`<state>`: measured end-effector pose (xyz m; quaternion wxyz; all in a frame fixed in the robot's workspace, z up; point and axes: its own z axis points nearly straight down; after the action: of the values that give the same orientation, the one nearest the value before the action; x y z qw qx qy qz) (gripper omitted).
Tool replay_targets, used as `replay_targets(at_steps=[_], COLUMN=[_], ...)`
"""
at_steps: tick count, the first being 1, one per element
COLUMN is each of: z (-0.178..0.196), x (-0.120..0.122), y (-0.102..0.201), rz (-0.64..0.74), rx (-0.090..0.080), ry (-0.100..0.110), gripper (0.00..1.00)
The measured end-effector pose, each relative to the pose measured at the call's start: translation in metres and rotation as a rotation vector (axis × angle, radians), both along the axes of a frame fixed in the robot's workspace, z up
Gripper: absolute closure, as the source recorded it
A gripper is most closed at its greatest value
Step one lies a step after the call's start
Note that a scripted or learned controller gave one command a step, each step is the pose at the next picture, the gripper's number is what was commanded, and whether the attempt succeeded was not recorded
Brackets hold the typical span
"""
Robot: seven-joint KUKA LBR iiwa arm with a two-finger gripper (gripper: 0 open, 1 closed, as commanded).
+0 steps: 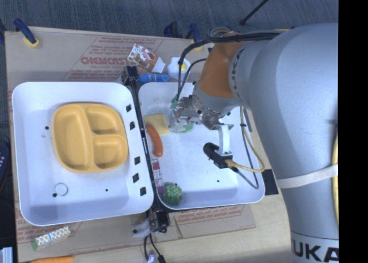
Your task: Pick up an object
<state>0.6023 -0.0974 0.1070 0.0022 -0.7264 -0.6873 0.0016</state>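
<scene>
Over the right shallow white bin (247, 190), the grey arm's two-finger gripper (183, 115) hangs low beside a pale yellow block (155, 124) and orange sausage-shaped toy (155, 141); finger state cannot be told, possibly touching something green

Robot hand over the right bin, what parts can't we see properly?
- Gripper: too small and blurry in the camera view to tell how it stands.
- Right bin: far corner hidden by the grey arm.
- Yellow block: right end hidden under the gripper.
</scene>
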Motion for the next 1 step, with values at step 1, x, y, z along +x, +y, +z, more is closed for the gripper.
replay_targets(at_steps=[1], z=[-0.0001], x=[-0.0001], y=[0.0001], rz=[0.0], rx=[0.0], ry=[0.0], gripper=[0.0])
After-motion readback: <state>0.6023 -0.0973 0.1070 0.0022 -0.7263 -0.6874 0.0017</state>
